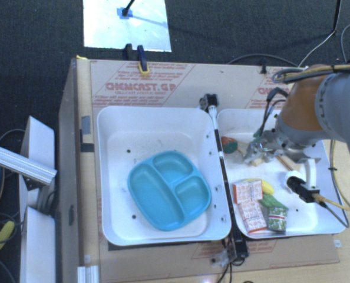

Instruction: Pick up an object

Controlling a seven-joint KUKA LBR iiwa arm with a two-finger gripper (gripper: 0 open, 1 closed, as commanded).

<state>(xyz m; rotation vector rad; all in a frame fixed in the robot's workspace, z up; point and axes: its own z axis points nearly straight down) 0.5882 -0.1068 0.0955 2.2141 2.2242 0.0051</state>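
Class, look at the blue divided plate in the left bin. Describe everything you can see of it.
The blue divided plate looks like light blue plastic, a rounded square with three compartments, one large and two smaller. It lies flat and right side up on the floor of the left bin, turned at an angle to the walls, towards the near right corner. Nothing rests on it, and the gripper is over the other bin.

Divided plate in left bin; packets in right bin.

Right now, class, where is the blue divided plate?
The blue divided plate lies in the left bin, toward its front right, beside the divider from the right bin.
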